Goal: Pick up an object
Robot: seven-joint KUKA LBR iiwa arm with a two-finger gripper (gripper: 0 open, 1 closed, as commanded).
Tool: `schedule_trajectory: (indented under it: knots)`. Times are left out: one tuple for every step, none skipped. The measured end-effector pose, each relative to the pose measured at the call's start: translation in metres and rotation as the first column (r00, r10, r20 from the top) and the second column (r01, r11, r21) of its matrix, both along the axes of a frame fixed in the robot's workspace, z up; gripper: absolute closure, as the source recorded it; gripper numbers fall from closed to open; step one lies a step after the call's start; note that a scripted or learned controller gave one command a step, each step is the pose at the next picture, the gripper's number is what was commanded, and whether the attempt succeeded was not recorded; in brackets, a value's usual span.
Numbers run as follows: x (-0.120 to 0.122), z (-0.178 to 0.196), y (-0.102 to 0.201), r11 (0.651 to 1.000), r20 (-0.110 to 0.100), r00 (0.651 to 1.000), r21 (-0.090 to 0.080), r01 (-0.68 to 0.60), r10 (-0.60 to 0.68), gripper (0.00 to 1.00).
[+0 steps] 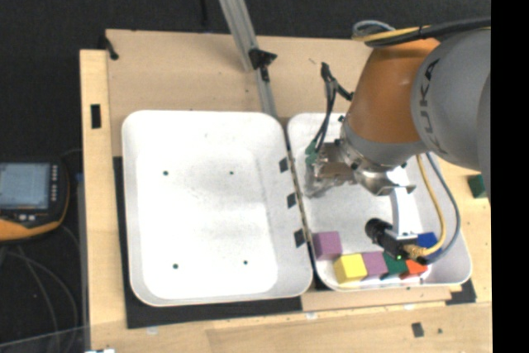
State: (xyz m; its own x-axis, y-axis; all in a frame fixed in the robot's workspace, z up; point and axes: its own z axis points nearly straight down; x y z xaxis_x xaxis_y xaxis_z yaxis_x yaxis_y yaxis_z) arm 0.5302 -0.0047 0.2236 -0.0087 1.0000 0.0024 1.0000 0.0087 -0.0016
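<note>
I am hovering the gripper point(331, 169), grip state hidden from me, and aiming for the purple block point(327, 243) nearby, keeping clear of the right bin's wall point(302, 211).

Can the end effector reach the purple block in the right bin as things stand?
Probably yes. The purple block lies apart from the other pieces near the right bin's left wall, with nothing on top. The end effector is above the same bin, but the close wall may hinder it.

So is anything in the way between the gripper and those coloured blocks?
Nothing visible lies between them. The gripper hangs over the right bin, and the purple block and yellow block sit below it in the view on bare bin floor.
</note>
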Motion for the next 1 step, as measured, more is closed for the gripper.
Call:
schedule_trajectory:
  knots:
    - [-0.0453, 0.0931, 0.0492, 1.0, 0.011, 1.0, 0.001, 0.0, 0.0, 1.0]
